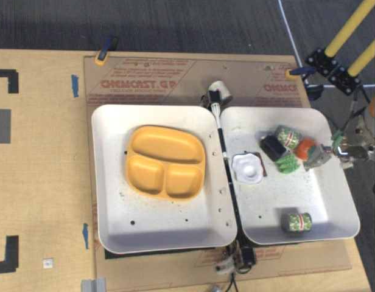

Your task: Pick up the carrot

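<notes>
From my remote station, the nearest item on the bench is a green-labelled can [296, 221] lying on its side at the front of the right bin [333, 224]; behind it a small white cup [247, 168] sits near the divider, and the left bin [108, 181] holds a yellow compartment tray [165, 161]. Farther back lies a cluster: a black block [273, 146], a second green can [288, 137], a leafy green piece [288, 164] and the carrot [305, 149], orange-red, pressed against them. The gripper [324, 153] comes in low from the right rim, apparently touching the carrot's right side; whether its fingers are spread or closed I cannot tell. To do this well, I judge the fingers should straddle the carrot alone, clear of the can and greens, before squeezing.
</notes>
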